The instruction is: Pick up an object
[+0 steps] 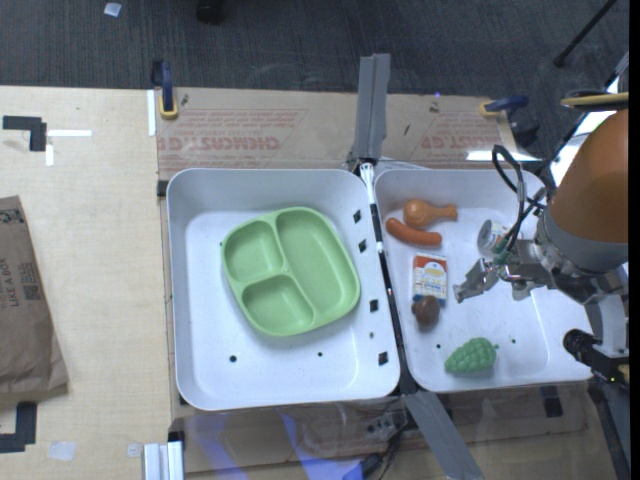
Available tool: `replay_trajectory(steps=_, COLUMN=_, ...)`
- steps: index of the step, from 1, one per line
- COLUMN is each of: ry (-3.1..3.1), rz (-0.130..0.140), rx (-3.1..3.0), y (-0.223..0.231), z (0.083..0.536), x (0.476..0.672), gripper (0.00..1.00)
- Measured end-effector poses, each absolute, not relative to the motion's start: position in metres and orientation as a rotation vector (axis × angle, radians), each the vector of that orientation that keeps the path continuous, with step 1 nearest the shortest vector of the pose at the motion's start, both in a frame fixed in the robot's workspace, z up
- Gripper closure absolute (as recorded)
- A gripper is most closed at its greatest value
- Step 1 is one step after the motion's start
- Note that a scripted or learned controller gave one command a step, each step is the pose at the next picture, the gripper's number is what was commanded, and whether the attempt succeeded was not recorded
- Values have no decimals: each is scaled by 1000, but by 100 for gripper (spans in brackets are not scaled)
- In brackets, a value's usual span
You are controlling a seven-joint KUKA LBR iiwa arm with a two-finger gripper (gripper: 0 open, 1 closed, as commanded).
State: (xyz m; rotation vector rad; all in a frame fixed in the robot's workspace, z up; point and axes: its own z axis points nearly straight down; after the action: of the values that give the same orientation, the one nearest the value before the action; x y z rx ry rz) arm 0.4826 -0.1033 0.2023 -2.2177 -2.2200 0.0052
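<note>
Our end effector (470,290) hangs over the right bin (530,363), reaching in from the right, its metal tip just right of the small carton (430,276). We cannot tell from this angle how it is set, and we see nothing caught in it.

We count five things in the right bin. An orange gourd-shaped toy (428,211) lies near the far wall, with a red-orange sausage (413,232) just in front of it. Below those sits the small carton with a red top, and a dark brown round piece (426,311) touches its near end. A green bumpy fruit (470,357) rests apart from them, near the front wall.

We see a green divided plate (290,270) lying flat in the left bin (200,298). A brown paper bag (28,298) lies on the bench (90,198) at the far left.
</note>
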Motion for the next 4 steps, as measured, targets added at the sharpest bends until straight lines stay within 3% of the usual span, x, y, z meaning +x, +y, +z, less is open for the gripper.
replay_trajectory(steps=1, ry=-2226, rz=4, rx=-2212, y=-94, z=162, x=553, gripper=0)
replay_trajectory(steps=2, ry=-2276, rz=1, rx=-2165, y=-97, z=108, x=641, gripper=0)
replay_trajectory(steps=3, ry=-2256, rz=4, rx=-2182, y=-97, z=90, x=562, gripper=0)
replay_trajectory(steps=4, ry=-2181, rz=4, rx=-2261, y=-108, z=96, x=641, gripper=0)
